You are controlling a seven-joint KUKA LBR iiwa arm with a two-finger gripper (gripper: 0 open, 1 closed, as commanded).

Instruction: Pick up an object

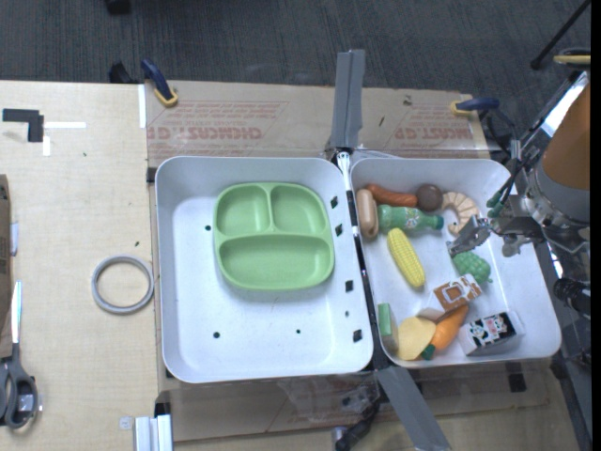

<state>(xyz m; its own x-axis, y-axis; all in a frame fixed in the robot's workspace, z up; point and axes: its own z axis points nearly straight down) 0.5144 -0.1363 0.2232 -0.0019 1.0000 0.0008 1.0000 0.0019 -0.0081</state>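
The right bin [540,280] holds several toy foods: a hot dog [367,212], a green bottle [410,219], a corn cob [406,256], a shrimp [462,205], a green leafy piece [472,269], a small orange carton [453,293], a carrot [449,325], a yellow piece [413,338] and a black-and-white carton [492,330]. My gripper [490,238] hangs over the right side of this bin, just above the leafy piece and beside the shrimp. Its fingers look spread, open, with nothing between them.
The left bin [188,327] holds a green divided plate [274,235]. On the bench to the left lie a tape ring [122,283] and scissors [14,383]. Blue clamps [161,87] sit on the cardboard behind the bins.
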